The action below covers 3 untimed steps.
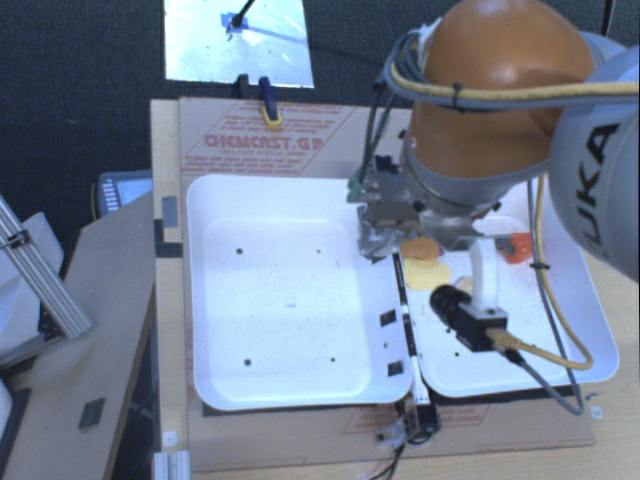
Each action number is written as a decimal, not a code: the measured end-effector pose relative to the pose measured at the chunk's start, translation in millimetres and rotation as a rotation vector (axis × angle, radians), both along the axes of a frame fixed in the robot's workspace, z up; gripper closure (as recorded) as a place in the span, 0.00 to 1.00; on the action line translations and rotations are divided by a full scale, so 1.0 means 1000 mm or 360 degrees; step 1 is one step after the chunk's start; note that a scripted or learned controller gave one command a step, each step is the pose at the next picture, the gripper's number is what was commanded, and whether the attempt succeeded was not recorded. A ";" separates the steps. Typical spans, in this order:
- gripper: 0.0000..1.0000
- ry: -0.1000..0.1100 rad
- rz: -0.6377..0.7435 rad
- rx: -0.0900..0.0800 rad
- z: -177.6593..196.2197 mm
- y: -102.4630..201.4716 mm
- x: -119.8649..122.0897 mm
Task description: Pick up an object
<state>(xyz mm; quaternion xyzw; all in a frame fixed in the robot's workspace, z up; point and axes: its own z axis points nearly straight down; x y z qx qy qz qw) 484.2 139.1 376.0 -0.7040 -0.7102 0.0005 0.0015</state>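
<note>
Two bins (pixel 300 388) lie side by side; the arm (pixel 500 88) hangs over the right bin's near-left part. I cannot tell the state of the gripper (pixel 385 230). Just right of the gripper lie small yellow pieces (pixel 425 273), their long axis across the bin.

Two bins sit side by side on a cardboard sheet (pixel 260 138) atop the counter (pixel 110 298). The left bin (pixel 285 298) lies left of the right bin (pixel 590 338), their rims touching. In the right bin, near that shared rim, a banana piece (pixel 428 274) lies beneath the arm (pixel 500 88); the pincer (pixel 378 236) hangs over the rim.
</note>
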 end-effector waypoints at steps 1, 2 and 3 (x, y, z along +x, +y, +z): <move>1.00 -0.0032 -0.0003 0.0009 0.142 0.013 0.003; 1.00 0.0005 -0.0001 -0.0006 0.038 0.059 0.070; 1.00 -0.0007 -0.0001 -0.0001 0.026 0.097 0.133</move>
